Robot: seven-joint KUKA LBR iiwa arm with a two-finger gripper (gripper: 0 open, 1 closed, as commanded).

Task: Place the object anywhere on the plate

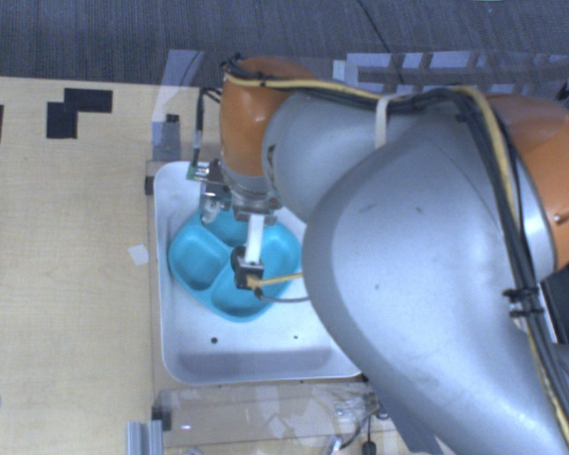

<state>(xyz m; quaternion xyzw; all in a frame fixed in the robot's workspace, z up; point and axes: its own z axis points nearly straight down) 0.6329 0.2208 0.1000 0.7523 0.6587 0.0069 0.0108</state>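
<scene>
Where the arm [408, 254] hovers, a glossy lobed blue plate [194, 254] lies.

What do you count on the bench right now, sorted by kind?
White bin: 1
Blue divided plate: 1
Total: 2
The arm covers the right side of the bench, so anything under it is not counted.

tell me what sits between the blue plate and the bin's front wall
Nothing: in the camera view the white bin floor between the blue plate and the front wall is bare, apart from two tiny dark dots.
</scene>
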